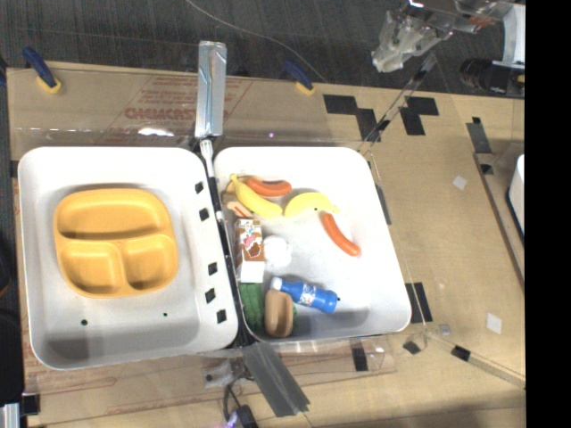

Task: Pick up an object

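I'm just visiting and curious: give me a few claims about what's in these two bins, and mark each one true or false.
1. The yellow tray lies in the left bin. True.
2. The blue bottle lies in the left bin. False: it lies in the right bin.
3. The gripper is down among the toys. False: it is beyond the bins' far edge, at upper right.
4. A banana lies near the right bin's far side. True.
5. The yellow tray has compartments. True.
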`<state>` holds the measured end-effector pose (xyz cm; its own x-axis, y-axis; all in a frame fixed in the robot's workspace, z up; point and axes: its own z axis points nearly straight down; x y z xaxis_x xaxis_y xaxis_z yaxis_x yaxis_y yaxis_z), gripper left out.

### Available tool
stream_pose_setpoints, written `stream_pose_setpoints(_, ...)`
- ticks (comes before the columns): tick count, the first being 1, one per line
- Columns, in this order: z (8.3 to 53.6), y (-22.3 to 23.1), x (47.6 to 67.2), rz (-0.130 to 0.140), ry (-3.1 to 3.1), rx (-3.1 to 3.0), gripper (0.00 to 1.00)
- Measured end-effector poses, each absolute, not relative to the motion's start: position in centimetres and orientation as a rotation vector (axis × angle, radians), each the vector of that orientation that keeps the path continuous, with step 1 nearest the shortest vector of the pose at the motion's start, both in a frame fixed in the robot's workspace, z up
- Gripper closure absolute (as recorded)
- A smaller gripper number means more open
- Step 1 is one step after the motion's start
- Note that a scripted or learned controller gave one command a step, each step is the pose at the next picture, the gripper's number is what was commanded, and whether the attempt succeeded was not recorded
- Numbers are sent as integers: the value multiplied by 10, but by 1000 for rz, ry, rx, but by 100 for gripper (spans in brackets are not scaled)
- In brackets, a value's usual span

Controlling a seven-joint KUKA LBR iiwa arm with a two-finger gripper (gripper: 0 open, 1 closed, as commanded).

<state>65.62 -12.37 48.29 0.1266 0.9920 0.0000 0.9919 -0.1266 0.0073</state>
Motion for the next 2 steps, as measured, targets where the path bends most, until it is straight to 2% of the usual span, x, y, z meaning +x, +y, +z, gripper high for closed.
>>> stream_pose_setpoints(1, 493, -178, 656, 0, 2152, 2288, 100)
stream_pose_setpoints(2, 504, -175, 657, 1, 2162, 2278, 100)
